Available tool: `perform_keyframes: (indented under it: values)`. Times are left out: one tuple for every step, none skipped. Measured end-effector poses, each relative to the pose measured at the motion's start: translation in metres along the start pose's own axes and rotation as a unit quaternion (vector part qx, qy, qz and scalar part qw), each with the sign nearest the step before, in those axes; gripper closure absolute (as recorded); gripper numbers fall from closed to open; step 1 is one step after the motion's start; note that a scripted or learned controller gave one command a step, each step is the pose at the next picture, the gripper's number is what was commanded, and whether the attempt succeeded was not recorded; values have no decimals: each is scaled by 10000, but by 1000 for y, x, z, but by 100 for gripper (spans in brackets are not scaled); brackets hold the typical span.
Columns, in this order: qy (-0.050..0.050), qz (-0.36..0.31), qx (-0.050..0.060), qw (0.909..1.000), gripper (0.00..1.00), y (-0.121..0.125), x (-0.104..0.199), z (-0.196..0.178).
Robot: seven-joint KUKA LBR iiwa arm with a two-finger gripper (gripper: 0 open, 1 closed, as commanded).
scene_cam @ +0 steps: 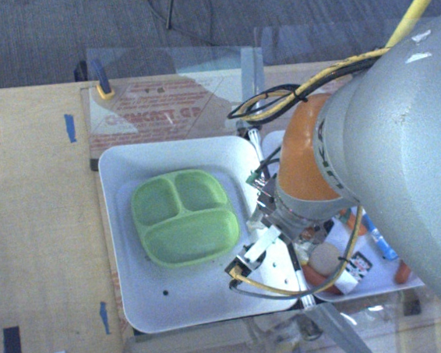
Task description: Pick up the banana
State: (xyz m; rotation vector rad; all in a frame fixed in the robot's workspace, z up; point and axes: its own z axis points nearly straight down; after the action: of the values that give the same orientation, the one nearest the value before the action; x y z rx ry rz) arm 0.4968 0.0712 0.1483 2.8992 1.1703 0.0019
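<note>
Cannot tell if the fingers, buried under the wrist (306, 206) above the right bin (380, 280), are spread or clenched, nor place the banana, probably hidden beneath them, so could well close on the reddish clutter (317, 265) or blue stick (378, 241) crowding alongside.

Bright, even light washes the left bin (131, 299) near white and leaves only a soft shadow along the green plate's (184, 216) lower edge, while the arm (406, 152) at right looms soft and blurred, with pale glare at upper right.
</note>
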Motion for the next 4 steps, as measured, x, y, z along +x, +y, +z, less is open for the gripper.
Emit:
perform_keyframes:
  values:
    - [-88, -69, -52, 9999, 0, 43, 55, 10]
    - [98, -117, -226, 9996, 0, 34, 40, 23]
    - [99, -115, -224, 9996, 0, 34, 39, 23]
    - [98, -116, -224, 9996, 0, 34, 39, 23]
